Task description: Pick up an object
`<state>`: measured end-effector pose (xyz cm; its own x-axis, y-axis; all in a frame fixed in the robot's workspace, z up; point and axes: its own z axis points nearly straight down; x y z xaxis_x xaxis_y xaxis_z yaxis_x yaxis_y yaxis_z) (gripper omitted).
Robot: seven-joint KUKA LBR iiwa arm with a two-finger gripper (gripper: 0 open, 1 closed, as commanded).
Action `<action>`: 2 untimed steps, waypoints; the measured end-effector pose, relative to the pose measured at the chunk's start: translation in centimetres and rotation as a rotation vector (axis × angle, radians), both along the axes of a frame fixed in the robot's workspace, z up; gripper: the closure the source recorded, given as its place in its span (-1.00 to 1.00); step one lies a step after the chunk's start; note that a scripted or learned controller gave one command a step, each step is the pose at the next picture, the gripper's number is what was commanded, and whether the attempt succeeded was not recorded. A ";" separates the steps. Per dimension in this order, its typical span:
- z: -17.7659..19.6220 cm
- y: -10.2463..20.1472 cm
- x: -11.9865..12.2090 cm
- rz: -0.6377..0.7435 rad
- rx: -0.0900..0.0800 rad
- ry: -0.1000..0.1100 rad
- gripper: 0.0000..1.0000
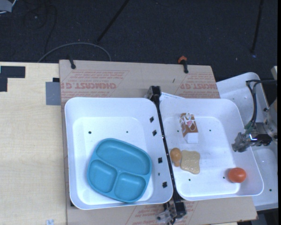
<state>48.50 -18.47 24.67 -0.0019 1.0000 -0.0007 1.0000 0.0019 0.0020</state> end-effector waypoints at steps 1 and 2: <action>0.5 4.7 1.4 0.003 0.002 0.003 1.00; -0.5 10.1 4.1 0.004 0.003 0.004 1.00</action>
<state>52.56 -8.36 24.21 -0.0058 1.0000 0.0022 1.0000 0.0058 -0.0022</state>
